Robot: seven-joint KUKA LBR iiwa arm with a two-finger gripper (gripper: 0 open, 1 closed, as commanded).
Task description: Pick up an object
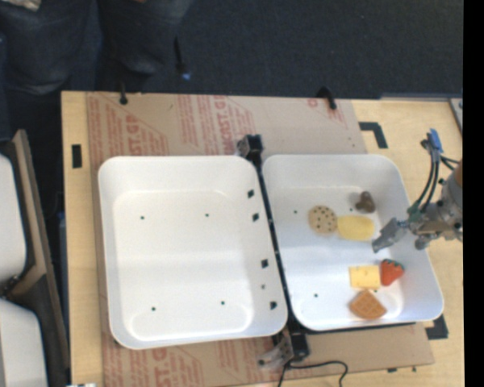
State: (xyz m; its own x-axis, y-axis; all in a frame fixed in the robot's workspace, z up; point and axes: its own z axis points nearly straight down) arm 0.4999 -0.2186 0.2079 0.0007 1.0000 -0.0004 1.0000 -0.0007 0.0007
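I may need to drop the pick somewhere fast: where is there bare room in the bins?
The left bin shows bare floor. In the right bin, the strip along the divider is free. It is crowded from the cookie and yellow slice down to the cheese block, strawberry and waffle, where the gripper hangs.

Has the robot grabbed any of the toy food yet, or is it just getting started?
Nothing looks picked up yet. All six toys lie in the right bin: cookie, brown lump, yellow piece, cheese square, strawberry and waffle. In hand: the end effector hovers at that bin's right side, near the yellow piece. Left to do: close on one toy and lift it.
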